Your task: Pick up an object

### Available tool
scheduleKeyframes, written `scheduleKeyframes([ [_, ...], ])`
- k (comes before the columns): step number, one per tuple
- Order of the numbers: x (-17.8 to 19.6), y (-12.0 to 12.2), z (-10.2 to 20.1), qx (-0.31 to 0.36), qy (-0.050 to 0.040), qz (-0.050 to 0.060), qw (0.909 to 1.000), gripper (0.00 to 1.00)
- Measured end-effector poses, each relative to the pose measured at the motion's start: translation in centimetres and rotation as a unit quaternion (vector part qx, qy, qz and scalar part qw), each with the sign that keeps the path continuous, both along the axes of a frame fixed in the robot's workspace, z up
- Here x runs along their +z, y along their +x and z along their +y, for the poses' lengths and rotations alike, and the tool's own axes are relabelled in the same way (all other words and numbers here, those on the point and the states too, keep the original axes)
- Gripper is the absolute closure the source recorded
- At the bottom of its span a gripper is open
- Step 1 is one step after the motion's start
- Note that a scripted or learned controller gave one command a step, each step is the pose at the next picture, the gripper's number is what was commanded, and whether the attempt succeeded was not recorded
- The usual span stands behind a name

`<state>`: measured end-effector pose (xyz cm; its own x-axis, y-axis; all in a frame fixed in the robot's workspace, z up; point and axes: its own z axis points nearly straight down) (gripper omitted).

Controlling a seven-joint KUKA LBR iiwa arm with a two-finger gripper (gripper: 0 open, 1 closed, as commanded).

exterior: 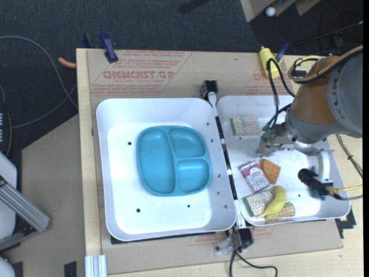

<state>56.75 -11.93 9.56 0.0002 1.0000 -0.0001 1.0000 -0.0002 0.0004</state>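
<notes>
The right bin (253,107) holds several small objects. A green-and-white packet (244,125) lies near its back. A purple-and-white packet (253,175) and an orange wedge (270,169) lie mid-bin. A yellow banana (275,201), a checkered packet (257,201) and a tan cracker (284,212) sit at the front. My gripper (268,143) hangs low over the bin's middle, just behind the orange wedge and right of the green packet. Nothing shows between its fingers.
The left bin (115,154) holds a blue three-compartment plate (172,158). The arm's grey body and orange band (311,100) cover the right bin's back right. Clamps and cables sit on the cardboard-covered bench (144,71) behind the bins.
</notes>
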Motion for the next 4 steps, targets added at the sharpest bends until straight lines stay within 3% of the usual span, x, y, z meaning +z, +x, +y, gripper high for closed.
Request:
scheduleKeyframes([
  [1,0.0,0.0,0.0,0.0,0.0001,0.0,1.0,0.0],
  [2,-0.7,-5.0,0.6,0.0,0.0003,0.0,1.0,0.0],
  [3,-1.1,-3.4,-4.7,0.0,-0.0009,-0.001,1.0,0.0],
  [4,-0.1,-3.4,-4.7,0.0,-0.0012,-0.002,1.0,1.0],
])
